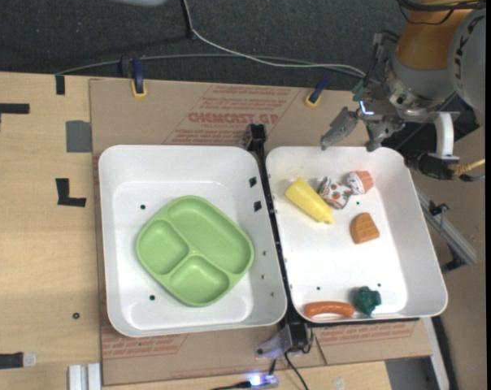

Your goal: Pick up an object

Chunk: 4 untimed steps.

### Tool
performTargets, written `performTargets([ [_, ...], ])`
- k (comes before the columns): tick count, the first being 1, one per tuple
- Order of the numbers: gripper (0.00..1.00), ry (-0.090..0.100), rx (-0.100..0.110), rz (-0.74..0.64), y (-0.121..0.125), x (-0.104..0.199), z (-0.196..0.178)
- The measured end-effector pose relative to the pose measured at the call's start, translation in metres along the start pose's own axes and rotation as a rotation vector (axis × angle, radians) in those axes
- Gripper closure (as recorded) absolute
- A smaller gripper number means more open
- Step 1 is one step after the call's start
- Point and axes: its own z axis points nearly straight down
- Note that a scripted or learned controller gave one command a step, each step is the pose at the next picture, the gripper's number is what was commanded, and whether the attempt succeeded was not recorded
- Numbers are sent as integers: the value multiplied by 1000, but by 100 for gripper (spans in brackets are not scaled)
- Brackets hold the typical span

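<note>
The grey arm [441,39] leans in from the right, its claw [355,134] spread apart and holding nothing above the right bin's [392,299] far rim. Below lie a yellow piece [309,201], a small can [347,187] and an orange chunk [364,228].

- arm [441,23] is a fat rounded thing, orange band up top with grey shell next to it
- silvery metal wrist section under the orange, thin dark cables looped around it
- gripper [355,134] has two slim dark grey fingers [336,132], tiny blue light just above them
</note>
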Motion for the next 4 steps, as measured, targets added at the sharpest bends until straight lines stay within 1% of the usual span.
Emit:
performTargets([
  [1, 0, -1, -12, -3, 2, 0, -8],
  [2, 0, -2, -7, -3, 8, 2, 55],
  [3, 0, -2, -7, -3, 9, 10, 117],
  [4, 0, -10, -31, -4, 7, 8, 154],
])
